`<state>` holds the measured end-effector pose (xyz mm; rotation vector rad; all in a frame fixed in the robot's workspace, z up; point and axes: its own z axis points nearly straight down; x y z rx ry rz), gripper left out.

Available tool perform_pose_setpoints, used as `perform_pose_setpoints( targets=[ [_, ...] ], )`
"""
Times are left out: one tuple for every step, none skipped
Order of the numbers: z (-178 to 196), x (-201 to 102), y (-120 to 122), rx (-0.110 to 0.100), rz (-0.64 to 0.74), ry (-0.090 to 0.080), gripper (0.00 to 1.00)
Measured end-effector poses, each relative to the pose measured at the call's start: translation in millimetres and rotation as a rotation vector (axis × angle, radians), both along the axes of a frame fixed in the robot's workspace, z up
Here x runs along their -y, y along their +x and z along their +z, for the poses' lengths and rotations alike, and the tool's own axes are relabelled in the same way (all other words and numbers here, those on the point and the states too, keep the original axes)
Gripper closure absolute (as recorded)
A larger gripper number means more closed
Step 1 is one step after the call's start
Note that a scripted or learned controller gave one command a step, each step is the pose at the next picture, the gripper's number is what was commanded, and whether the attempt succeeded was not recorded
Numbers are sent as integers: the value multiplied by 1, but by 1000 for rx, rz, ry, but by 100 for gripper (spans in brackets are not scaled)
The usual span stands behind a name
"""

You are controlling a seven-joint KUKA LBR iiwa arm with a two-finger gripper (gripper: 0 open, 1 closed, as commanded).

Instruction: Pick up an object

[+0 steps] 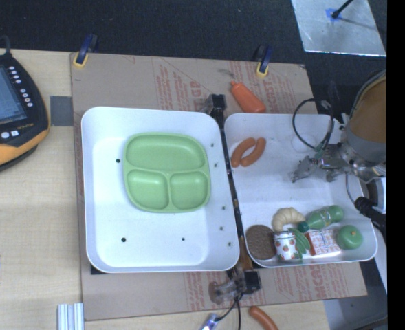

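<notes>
Hung the gripper (300, 174) low over the middle of the right bin (274, 194), nearer its right wall, above bare white floor. Could not tell from this slant whether apart or together; gripped nothing visible.

Judged the closest candidate to be the toy sausage (247, 151), lying alone toward the right bin's far left corner, well apart from everything else. Looked like light, hollow, glossy plastic: stiff, curved like a horseshoe, smooth enough to slip. Best taken across the two lobes at mid-length, where narrowest, not along the bend.

Crowded along the right bin's near wall: a brown cookie (260, 241), a small printed can (285, 246), a pale croissant (288, 218), a green bottle (324, 217), a red-and-white carton (322, 243) and a green apple (351, 236), several touching. Seemed light toy pieces all, hard-shelled; rounded ones likely to roll or squirt out, the boxy carton offering flat faces but hemmed in by neighbours.

Lay just left of the right bin, the left bin (92, 184), holding a matte green divided plate (168, 172), broad, flat and awkward to pinch. Rested beyond the right bin's far wall, on the brown board, an orange carrot (247, 98).
</notes>
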<state>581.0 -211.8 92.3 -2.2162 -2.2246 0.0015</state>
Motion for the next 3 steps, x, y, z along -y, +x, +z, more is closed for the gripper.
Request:
perform_pose_setpoints(
  targets=[
    [0, 0, 75, 0, 0, 0, 0],
    [10, 0, 75, -3, 5, 0, 100],
    [95, -86, 75, 1, 2, 1, 100]
  ],
)
